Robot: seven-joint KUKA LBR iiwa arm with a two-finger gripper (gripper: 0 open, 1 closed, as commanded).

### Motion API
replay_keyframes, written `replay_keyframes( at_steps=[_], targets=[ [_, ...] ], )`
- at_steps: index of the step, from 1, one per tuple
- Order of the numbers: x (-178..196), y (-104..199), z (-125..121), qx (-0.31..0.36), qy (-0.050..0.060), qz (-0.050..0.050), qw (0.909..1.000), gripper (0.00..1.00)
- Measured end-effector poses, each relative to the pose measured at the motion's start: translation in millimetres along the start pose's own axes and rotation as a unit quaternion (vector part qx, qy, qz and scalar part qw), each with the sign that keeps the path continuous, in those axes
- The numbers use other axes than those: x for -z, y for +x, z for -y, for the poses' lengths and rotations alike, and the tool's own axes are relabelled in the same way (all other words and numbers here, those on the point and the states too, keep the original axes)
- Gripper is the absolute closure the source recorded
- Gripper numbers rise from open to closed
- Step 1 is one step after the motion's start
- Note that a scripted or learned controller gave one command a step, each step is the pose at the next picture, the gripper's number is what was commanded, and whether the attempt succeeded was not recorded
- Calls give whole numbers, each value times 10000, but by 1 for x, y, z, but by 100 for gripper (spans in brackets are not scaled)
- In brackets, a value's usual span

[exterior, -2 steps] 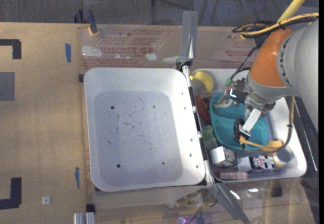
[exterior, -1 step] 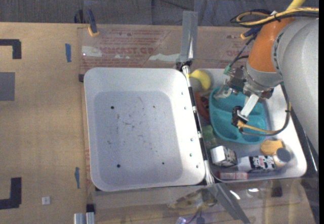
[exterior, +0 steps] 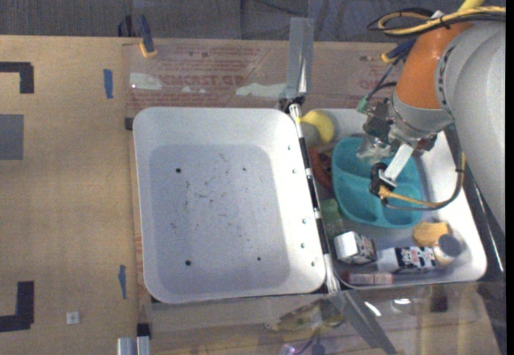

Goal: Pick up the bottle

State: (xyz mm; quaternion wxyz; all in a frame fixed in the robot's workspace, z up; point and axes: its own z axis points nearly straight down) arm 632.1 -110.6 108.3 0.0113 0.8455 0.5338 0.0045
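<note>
The wooden bench point(exterior: 64, 185) is the biggest thing and it holds two white bins. The grey and orange arm point(exterior: 426, 64) comes in from the upper right of the frame. It bends down over the right bin point(exterior: 472, 271), because that is where the things lie.

The left bin point(exterior: 217, 193) sits in the middle of the frame, with just small specks on its floor. The right bin is crowded. A blue-green dish point(exterior: 345, 193) takes up most of it.

The claw point(exterior: 376, 144) hangs over the top edge of that dish. The wrist hides it, so I cannot tell if it is wide or narrow. I see nothing held in it.

A yellow fruit point(exterior: 321, 127) rests in the bin's upper left corner. The bottle point(exterior: 438, 237) looks orange with a grey cap. It lies on its side in the lower right corner of the right bin, just below the dish and well apart from the claw. I think the claw must go down and right to reach it. A small can point(exterior: 353, 247) lies to the bottle's left.
</note>
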Motion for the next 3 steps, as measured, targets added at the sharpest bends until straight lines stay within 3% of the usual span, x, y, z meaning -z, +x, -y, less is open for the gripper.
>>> replay_keyframes(
  at_steps=[1,2,3],
  targets=[
    [0,0,0,0,4,1,10000,0],
    [-11,3,-4,-242,55,-12,9997,0],
    [0,4,-6,-224,7,-14,9997,100]
  ],
)
